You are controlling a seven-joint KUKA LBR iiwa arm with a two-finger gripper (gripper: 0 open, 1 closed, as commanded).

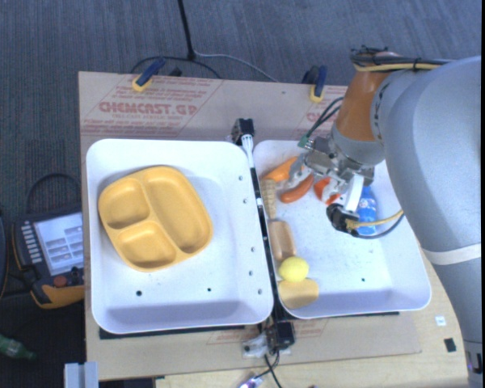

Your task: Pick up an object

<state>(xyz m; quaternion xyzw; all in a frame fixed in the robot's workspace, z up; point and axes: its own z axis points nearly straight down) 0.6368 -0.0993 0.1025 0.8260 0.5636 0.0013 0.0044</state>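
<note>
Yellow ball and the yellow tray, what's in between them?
The raised rims where the two bins meet lie between the yellow ball and yellow tray, seen in the camera view.

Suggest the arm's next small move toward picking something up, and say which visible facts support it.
Probably a short descent straight down. The gripper hangs over the right bin, above orange carrot-like pieces near its upper left corner, with a blue-labelled bottle just beside it. Nothing visibly sits in its grasp, so a grasp is not yet made.

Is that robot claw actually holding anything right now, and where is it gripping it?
It cannot be told: the gripper sits over the orange toys in the right bin.
</note>
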